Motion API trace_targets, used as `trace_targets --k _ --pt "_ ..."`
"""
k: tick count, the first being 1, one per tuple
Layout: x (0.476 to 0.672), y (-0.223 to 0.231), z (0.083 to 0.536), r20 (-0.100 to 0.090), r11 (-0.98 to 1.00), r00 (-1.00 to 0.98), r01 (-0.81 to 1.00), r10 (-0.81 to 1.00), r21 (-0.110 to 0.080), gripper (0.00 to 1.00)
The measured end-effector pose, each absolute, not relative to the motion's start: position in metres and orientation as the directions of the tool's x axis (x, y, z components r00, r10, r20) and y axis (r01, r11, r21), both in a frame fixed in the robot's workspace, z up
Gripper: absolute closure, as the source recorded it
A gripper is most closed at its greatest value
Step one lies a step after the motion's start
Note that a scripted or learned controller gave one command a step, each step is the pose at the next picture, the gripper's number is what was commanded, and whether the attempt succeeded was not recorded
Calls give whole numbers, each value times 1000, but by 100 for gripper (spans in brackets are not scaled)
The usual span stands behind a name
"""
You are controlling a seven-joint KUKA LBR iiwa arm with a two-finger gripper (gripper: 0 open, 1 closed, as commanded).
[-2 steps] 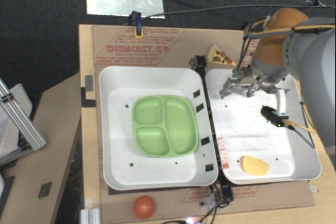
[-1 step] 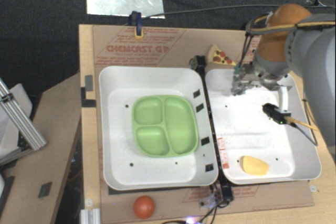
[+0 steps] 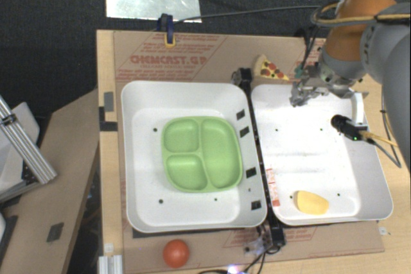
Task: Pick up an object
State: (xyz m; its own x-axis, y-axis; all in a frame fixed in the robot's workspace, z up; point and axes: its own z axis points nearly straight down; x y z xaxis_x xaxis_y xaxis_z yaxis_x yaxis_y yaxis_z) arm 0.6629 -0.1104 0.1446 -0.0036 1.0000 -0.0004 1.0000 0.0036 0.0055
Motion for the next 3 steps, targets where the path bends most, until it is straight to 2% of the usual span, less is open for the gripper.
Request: trace_targets --k 2,3 --pt "668 -104 236 -1 6 -6 1000 1000 7 100" --pt "635 -52 237 0 7 -7 1000 1000 -1 100"
